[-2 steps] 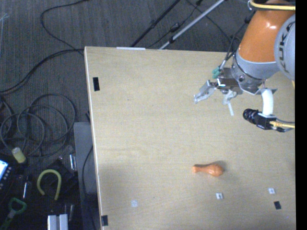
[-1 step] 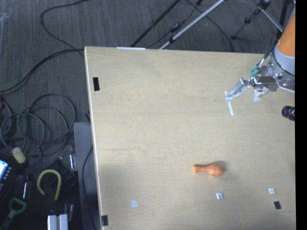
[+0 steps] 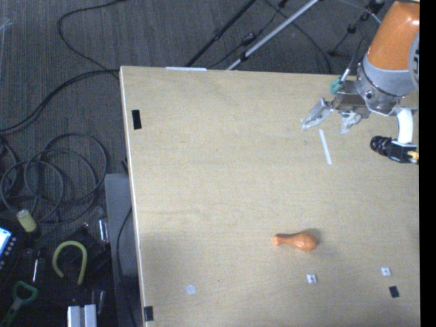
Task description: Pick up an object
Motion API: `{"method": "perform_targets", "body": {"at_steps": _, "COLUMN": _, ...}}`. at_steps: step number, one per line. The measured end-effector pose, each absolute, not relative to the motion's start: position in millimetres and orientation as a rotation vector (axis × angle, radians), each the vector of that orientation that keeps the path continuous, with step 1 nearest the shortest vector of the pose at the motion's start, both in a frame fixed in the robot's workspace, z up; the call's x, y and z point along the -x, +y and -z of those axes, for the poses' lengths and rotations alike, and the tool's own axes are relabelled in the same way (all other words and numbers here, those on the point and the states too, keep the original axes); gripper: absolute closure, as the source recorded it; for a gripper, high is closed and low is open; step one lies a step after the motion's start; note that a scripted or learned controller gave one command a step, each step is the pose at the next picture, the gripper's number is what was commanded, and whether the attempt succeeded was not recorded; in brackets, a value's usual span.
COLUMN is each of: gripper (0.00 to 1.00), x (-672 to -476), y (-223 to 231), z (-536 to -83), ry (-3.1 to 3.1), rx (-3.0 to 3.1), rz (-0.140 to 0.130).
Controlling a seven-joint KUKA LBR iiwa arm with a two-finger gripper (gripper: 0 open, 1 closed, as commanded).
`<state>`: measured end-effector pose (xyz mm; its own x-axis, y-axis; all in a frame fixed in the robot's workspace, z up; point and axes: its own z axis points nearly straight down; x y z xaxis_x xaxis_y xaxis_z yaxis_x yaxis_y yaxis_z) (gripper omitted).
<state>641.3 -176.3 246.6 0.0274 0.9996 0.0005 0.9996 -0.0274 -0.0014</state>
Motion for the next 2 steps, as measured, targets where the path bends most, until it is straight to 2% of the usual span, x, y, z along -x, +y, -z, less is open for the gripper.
{"method": "perform_targets", "body": {"at_steps": 1, "gripper": 0.00, "x": -668.2, "y": -197, "z": -203, "ry": -2.289, "rx": 2.155, "rz": -0.006}}
{"method": "perform_targets", "body": {"at_steps": 2, "gripper": 0.00, "x": -668.3, "y": -223, "z": -99, "ry": -2.521, "rx": 1.875, "rz": -0.003}}
